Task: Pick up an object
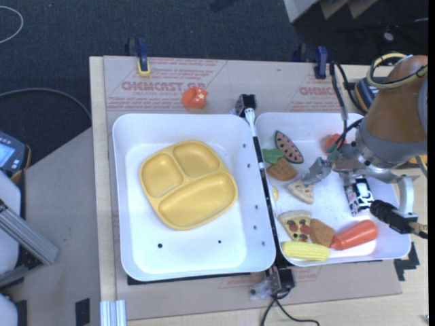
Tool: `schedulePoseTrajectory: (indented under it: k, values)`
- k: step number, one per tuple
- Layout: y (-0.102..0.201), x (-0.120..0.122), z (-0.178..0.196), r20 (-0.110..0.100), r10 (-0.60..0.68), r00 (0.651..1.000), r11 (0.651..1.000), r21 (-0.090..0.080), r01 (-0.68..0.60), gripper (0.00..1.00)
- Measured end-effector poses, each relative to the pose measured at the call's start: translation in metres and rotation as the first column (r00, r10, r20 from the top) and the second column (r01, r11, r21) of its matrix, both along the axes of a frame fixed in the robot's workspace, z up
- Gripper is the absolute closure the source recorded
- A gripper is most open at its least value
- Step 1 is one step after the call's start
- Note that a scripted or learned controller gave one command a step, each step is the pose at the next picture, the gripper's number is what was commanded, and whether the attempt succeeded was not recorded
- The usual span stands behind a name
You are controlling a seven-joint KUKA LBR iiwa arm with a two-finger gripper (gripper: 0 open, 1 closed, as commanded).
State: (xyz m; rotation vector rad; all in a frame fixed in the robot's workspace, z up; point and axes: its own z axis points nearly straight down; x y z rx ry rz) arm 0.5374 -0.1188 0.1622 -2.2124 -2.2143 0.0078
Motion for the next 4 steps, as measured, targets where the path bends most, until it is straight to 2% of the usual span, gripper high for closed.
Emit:
schedulePoseTrajectory:
  k: [1,2,3,4]
  values:
    - [0.025,-0.055,-0.041,0.001,-0.001,1.000,1.000,0.000,0.001,0.00]
    - [0.075,-0.036,0.026,0.020,0.006,1.000,1.000,-0.004,-0.006,0.00]
    - [0.025,-0.058,-0.080,0.009,-0.007,1.000,1.000,0.001,0.007,0.00]
    - [0.024,-0.055,-0.063,0.026,-0.003,1.000,1.000,-0.009,0.003,1.00]
